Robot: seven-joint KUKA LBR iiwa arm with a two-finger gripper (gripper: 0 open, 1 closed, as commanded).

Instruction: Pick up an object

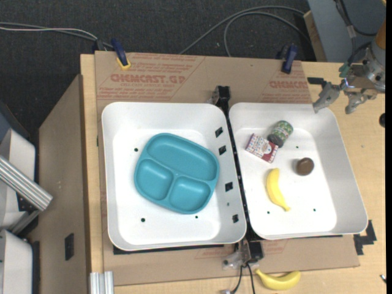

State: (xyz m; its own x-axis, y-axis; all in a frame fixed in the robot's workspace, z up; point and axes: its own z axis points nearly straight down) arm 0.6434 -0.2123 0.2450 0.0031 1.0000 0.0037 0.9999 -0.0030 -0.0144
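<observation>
The right bin [324, 216] holds a yellow banana [276, 190], a small brown round object [304, 166], a red and white packet [261, 148] and a green-labelled can [281, 131] lying beside the packet. My gripper [339, 101] hangs open at the bin's far right corner, above its rim, with nothing between its fingers. It is well to the right of and beyond the can.
The left bin [122, 225] holds a teal divided plate [176, 173]. A black clamp [222, 95] sits between the bins at the back. Another banana [280, 279] lies on the bench in front of the right bin. Blue clips [119, 52] hold the cardboard base.
</observation>
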